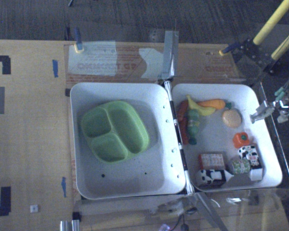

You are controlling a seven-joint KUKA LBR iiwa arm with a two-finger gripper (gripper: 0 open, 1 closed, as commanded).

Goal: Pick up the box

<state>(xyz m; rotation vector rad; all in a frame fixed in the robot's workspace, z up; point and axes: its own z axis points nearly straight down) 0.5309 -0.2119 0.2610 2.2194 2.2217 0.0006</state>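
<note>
A small reddish-pink box (212, 160) lies flat in the front part of the right bin (221, 91). Just in front of it lies a black-and-white cow-patterned carton (211, 177). A second cow-patterned carton (249, 154) stands near the bin's right wall. My gripper (269, 110) hangs over the right rim of this bin, well behind and to the right of the box. It touches none of the objects and nothing is between its fingers.
The right bin also holds a banana (200, 107), a carrot (213, 103), a red pepper (183, 113), a green vegetable (193, 127), a bun (231, 118), an orange item (241, 139) and a green can (240, 167). A green divided plate (115, 130) lies in the left bin (82, 93).
</note>
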